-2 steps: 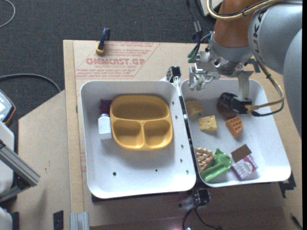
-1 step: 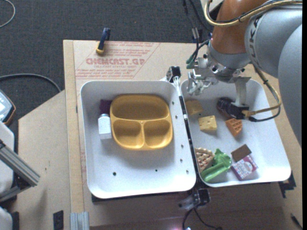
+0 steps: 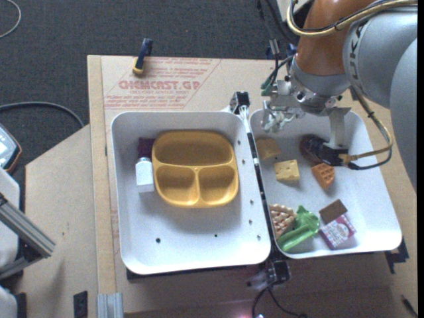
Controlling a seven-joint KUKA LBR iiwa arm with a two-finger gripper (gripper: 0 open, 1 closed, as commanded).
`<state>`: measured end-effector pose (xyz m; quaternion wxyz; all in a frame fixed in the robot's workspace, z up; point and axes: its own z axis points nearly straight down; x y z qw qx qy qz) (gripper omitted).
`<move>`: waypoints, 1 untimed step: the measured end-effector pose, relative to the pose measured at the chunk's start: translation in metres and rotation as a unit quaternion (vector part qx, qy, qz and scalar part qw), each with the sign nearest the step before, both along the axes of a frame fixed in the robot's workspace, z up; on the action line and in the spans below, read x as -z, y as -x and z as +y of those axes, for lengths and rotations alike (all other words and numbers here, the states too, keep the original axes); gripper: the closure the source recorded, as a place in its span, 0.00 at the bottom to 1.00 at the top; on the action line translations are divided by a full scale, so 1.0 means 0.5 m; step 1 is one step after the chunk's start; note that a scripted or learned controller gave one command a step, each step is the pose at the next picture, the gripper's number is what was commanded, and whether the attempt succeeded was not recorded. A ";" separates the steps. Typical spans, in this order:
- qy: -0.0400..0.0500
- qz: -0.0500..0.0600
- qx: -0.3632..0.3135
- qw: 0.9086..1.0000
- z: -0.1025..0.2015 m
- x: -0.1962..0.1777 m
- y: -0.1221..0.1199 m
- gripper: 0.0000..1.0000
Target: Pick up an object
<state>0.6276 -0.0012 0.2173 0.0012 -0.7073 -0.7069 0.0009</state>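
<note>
Arm enters from upper right of frame, orange band uppermost, wrist bent down over the right bin. Gripper hangs at that bin's upper left corner, just above a tan piece; whether its jaws are spread or pressed together cannot be told. Board behind the bins reads "CHEMCAST GP" in red; smaller lines illegible

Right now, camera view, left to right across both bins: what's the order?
White bottle → yellow divided plate → pincer over the right bin → cheese wedge → waffle piece → pink packet.
</note>
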 end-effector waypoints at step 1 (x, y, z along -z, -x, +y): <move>0.000 -0.003 0.000 1.000 -0.008 -0.016 0.000 1.00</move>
